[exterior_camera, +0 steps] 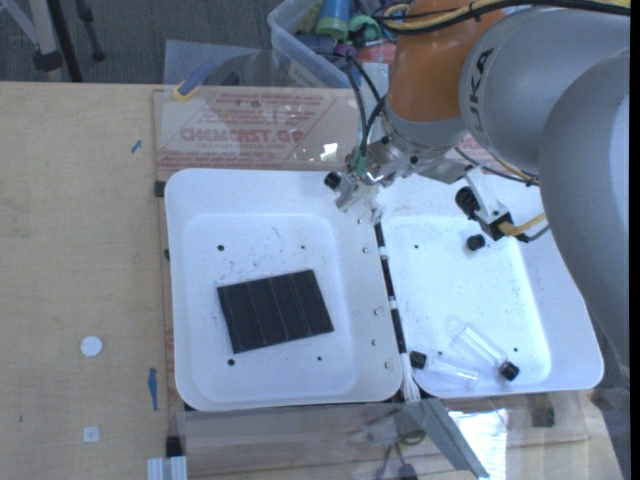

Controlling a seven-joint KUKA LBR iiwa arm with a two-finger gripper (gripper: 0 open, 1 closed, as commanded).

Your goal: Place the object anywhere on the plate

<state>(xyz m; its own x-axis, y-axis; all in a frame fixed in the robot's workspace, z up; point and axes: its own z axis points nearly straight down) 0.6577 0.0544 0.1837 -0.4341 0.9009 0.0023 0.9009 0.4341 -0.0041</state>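
The gripper (358, 183) hangs above the far rim where the two white bins meet, mostly hidden under the arm's wrist; whether it is open or closed, or has hold of anything, cannot be told from this view. Above it sits the orange band (435, 43) of the grey arm (560, 98), which fills the upper right, with black and green cables (365, 78) running down to the wrist.

The left bin (200, 208) holds a dark, ribbed rectangular plate (275, 310), lying flat and slightly turned near the bin's middle. The right bin (530, 298) holds a clear plastic tube with a black cap (482, 352) lying near its front, well apart from the gripper and from the plate. A second clear piece (445, 371) lies just beside it, towards the front left corner, with a small black piece (418, 359) at its end.

Behind the bins lies a clear sheet with red lettering (250, 128), and beyond that a clear tub of coloured objects (340, 13). The bench (70, 218) is pale wood.
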